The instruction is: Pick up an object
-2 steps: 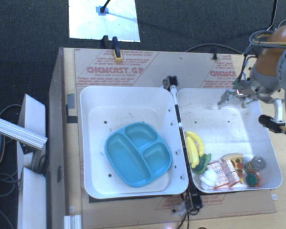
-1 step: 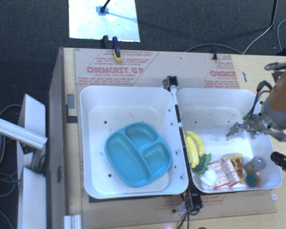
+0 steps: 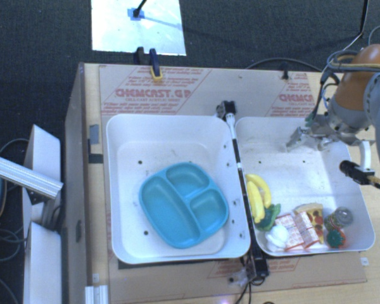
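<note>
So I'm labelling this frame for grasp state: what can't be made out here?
- Pincer: too small and blurred in the camera view to judge its state.
- Arm: cut off by the right edge.
- Small items in the right bin: crowded near the front wall, too small to identify beyond the banana.
- Left bin floor: partly covered by the blue tray.

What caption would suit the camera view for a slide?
Gripper poised over the right bin, far from the banana and small items; blue divided plate in the left bin.

Robotics lab: bench [image 3: 177, 84], cables [image 3: 361, 18].
</note>
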Controlling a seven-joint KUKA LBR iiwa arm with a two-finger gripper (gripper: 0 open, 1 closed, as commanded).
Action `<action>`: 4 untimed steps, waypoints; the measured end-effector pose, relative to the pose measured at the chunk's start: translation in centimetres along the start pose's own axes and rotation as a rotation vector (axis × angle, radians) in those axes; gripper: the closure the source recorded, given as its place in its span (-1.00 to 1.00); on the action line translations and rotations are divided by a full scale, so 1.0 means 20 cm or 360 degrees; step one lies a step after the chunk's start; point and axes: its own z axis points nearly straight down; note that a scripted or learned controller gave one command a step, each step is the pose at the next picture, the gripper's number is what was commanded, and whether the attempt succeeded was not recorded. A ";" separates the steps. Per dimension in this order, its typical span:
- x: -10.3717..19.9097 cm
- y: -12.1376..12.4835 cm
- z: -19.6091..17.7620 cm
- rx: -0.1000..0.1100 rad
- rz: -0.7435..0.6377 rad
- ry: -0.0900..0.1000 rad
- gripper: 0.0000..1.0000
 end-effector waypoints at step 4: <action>0.62 -0.30 -0.40 -0.0007 -0.0003 0.0003 1.00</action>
